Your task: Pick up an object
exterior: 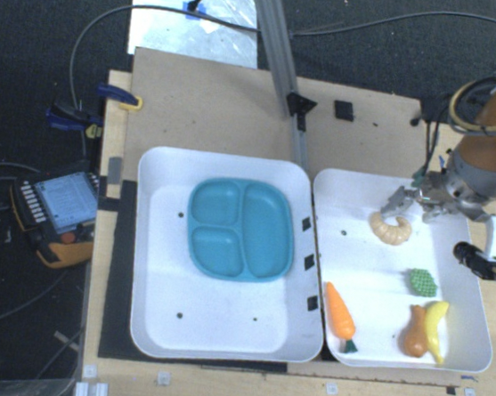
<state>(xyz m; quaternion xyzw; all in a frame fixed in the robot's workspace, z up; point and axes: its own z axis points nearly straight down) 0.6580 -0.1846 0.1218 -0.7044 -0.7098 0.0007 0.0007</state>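
Carrot (339, 313), banana (435, 328), pastry (390, 228) share right bin (363, 355) — hand (406, 203), seemingly spread, just above pastry.

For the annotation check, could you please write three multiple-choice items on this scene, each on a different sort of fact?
1. Where does the blue plate lie?
A. left bin
B. right bin
C. on the bench

2. What colour is the toy between the croissant and the banana?
A. red
B. green
C. blue

3. How does the gripper stand to the croissant?
A. far off, over the left bin
B. lifting it high
C. low, just above it

Answers: 1 A, the plate sits in the left bin. 2 B, it is green. 3 C, the gripper hangs close over the croissant in the right bin.
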